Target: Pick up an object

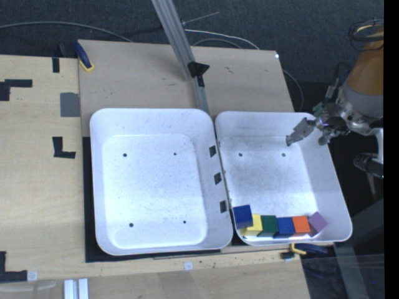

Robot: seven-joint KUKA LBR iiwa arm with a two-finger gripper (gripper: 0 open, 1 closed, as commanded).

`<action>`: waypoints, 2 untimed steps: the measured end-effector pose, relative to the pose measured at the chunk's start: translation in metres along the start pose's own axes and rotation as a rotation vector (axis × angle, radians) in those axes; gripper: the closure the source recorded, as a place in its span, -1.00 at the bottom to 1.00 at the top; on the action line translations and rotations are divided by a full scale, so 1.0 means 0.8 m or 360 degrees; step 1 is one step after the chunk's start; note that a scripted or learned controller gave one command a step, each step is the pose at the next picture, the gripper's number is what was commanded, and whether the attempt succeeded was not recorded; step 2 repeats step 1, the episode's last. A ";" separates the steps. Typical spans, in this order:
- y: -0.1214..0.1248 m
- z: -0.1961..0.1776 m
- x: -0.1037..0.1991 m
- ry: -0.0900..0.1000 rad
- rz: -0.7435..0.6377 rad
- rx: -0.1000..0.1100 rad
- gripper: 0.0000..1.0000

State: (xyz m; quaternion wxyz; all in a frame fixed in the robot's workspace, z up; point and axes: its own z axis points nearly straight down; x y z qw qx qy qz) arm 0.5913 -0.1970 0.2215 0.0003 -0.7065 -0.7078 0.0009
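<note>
Blocks sit in the right bin [324, 173], all bunched along its near edge: six counted. One blue block [242, 215] at the left end, slightly raised or stacked over a yellow block [254, 225]. Then a green block [269, 223], a second blue block [285, 226], an orange block [300, 224] and a purple block [317, 221] at the right end, tilted. They run in a row, touching or just beside each other; exact contact between some is hard to tell.

Two white bins side by side on the counter [137, 73]. The left bin [100, 167] has four small dark dots on its floor.

The gripper [310, 131] hangs over the far right corner of the right bin, well apart from the blocks. Two fingers spread apart, one pointing left over the bin, one nearer the rim; nothing between them. The arm [365, 80] comes in from the right, orange band visible above the wrist.

One metal pole [177, 36] slants up from between the bins. A blue-and-yellow clamp [84, 56] sits at the counter's far left corner.
</note>
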 end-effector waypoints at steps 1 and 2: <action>-0.097 -0.121 0.129 0.0006 -0.0011 -0.0009 -1.00; -0.097 -0.121 0.129 0.0006 -0.0011 -0.0009 -1.00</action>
